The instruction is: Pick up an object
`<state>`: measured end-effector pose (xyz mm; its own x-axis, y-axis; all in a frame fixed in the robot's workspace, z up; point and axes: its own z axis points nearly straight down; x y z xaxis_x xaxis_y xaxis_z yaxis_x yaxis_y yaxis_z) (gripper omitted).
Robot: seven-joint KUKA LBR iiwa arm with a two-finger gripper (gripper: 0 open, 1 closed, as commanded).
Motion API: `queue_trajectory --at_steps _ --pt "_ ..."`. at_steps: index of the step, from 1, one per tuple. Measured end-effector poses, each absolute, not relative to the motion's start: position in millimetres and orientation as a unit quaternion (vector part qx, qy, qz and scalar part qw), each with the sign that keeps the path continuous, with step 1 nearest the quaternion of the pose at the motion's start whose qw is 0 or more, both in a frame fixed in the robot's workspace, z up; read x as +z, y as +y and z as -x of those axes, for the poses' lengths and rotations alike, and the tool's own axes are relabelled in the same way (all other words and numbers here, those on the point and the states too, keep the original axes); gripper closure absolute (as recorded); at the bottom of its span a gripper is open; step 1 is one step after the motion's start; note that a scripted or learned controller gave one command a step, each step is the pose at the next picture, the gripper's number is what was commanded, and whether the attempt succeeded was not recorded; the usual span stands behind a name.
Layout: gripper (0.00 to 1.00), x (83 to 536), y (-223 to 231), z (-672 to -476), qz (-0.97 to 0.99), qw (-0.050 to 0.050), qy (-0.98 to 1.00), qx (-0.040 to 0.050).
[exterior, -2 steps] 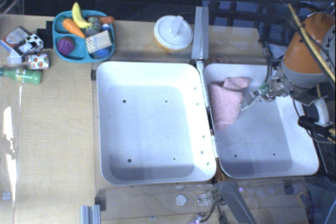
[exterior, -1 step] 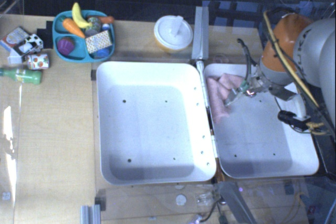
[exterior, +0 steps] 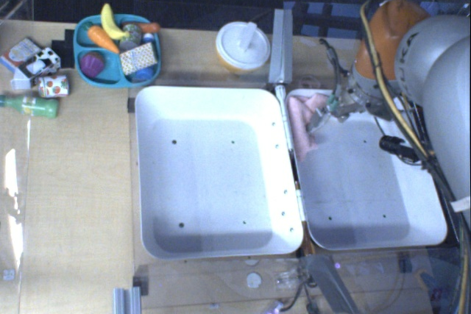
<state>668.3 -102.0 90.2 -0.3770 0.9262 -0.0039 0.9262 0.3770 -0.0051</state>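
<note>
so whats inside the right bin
A pink cloth lies bunched in the right bin's top-left corner, the gripper at its edge. The arm covers the bin's upper right part.

Task object: pink cloth [exterior: 300, 121], soft and crumpled, pale pink. It sits in the right bin [exterior: 368, 232], far-left corner, around 10 to 11 o'clock from that bin's centre. It is bunched against the left wall next to the divider between the bins and runs as a strip along that wall, toward 6 o'clock. The top end is wider and folded, the lower end narrower. Its right edge is partly hidden.
</note>
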Motion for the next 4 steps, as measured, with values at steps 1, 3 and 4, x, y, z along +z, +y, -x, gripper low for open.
queue_trajectory --at_steps 1,3,4 --pt "0.0 184 -66 -639.8 -0.542 0.002 0.84 0.0013" --pt "1.0 107 -96 -669.9 -0.539 0.003 0.842 0.002" --pt "1.0 96 -116 -643.6 -0.533 0.013 0.846 0.0071"
